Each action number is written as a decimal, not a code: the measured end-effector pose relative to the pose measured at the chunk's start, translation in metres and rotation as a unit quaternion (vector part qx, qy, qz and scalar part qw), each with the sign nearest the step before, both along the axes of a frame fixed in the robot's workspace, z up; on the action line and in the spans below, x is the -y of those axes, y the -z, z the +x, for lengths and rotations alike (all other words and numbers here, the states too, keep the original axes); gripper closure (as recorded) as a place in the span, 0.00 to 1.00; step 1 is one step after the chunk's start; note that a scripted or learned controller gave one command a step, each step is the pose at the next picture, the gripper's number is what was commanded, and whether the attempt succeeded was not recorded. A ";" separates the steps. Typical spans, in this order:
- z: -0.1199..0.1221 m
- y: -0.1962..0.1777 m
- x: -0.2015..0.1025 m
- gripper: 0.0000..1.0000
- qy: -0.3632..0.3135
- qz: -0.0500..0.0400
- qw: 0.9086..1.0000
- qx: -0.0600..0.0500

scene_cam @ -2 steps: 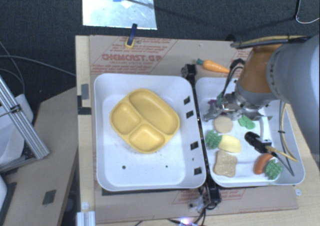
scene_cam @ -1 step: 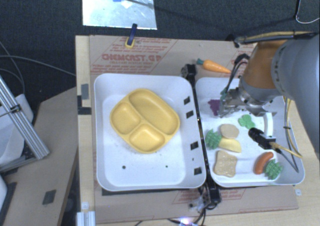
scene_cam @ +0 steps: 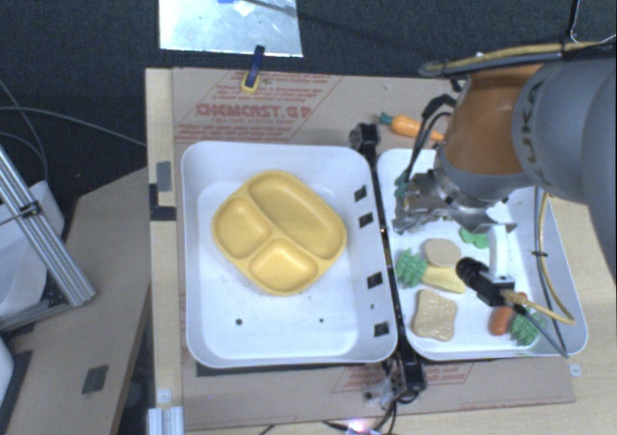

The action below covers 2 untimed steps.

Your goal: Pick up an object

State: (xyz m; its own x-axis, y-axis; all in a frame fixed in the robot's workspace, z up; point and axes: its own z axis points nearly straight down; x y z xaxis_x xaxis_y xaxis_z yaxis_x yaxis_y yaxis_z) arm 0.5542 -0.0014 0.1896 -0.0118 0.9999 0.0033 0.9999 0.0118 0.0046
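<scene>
Camera view, from above and at a slant. Two white bins are shown side by side on the bench. The left bin [scene_cam: 222, 327] is occupied by a yellow divided plate [scene_cam: 280, 231], lying flat near its middle. The right bin [scene_cam: 470, 335] is reached by the grey arm [scene_cam: 569, 124] from the right. The gripper [scene_cam: 413, 213] is placed over that bin's left half, near the wall shared with the left bin. Whether the gripper is spread or closed cannot be told, its tip being masked by the wrist hardware, and nothing is seen to be held. The candidate objects are gathered in the near part of the right bin. A green spiky toy [scene_cam: 412, 269] lies just on the near side of the gripper, with a tan round piece [scene_cam: 442, 252] beside it. A yellow wedge [scene_cam: 445, 280] touches the tan piece, and a toast slice [scene_cam: 435, 315] lies nearer the front wall. An orange carrot [scene_cam: 410, 122] lies outside the bin, beyond its far wall. The step in hand is judged to be the approach, with no grasp yet made. For the next move, one object must be selected, the gripper centred above it, and a descent made clear of the neighbours. The pieces are closely packed, so a pinch on two at once is to be feared.
</scene>
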 end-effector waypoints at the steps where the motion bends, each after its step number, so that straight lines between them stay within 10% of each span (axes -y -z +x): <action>1: -0.040 -0.088 0.058 1.00 0.008 -0.003 1.000 0.003; 2: -0.063 -0.082 -0.011 1.00 0.001 0.000 1.000 -0.002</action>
